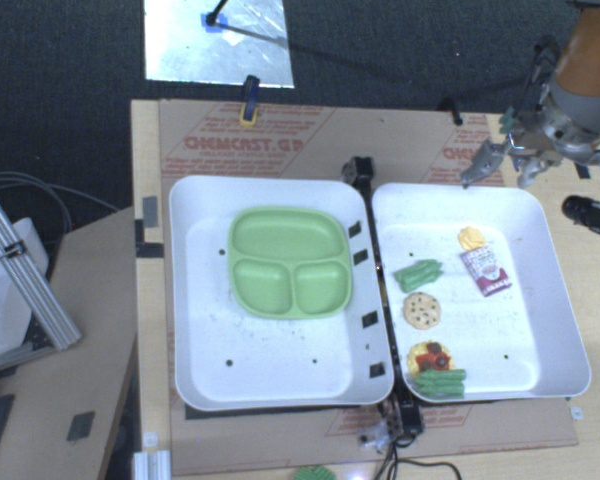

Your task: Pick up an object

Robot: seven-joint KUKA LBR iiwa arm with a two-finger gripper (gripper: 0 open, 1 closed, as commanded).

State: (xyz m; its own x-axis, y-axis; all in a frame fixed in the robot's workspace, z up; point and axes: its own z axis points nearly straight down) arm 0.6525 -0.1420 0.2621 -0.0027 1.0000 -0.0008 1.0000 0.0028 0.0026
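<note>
Grey two-finger gripper [502,165], fingers spread and holding nothing, hovers above the far rim of the right shallow white bin [550,298] containing a round chocolate-chip cookie [421,311].

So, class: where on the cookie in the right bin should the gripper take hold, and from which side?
Probably from straight above, with the fingers across the cookie's round rim. It lies flat in the right bin, apart from the green beans above it in the view and the toy below, so either side has room.

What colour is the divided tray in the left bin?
Light green, clearest in the camera view: the divided tray.
</note>
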